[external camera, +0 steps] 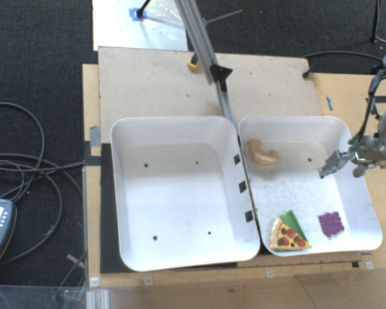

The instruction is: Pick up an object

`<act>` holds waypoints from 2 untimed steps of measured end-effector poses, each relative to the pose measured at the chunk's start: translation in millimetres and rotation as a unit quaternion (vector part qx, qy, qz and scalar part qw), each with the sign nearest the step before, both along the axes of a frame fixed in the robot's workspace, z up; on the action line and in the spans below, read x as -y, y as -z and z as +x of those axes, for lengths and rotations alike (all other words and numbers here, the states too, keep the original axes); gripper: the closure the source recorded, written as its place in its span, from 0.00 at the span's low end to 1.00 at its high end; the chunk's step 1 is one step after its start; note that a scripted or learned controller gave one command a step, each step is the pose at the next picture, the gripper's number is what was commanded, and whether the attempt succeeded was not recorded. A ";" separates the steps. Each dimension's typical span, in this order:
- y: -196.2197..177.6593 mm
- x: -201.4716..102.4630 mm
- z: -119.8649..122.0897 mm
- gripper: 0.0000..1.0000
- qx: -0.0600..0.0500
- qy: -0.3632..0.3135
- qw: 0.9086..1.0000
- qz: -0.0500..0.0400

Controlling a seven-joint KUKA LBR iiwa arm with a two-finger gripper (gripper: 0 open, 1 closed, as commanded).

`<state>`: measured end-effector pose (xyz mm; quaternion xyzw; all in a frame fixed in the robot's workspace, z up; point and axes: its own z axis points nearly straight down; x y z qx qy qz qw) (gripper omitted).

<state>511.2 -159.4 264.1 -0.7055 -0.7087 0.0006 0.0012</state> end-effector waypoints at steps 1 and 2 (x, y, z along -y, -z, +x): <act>-2.0 0.0 0.8 0.00 0.002 0.001 1.000 0.000; 57.8 3.4 6.7 0.00 0.000 0.002 1.000 0.000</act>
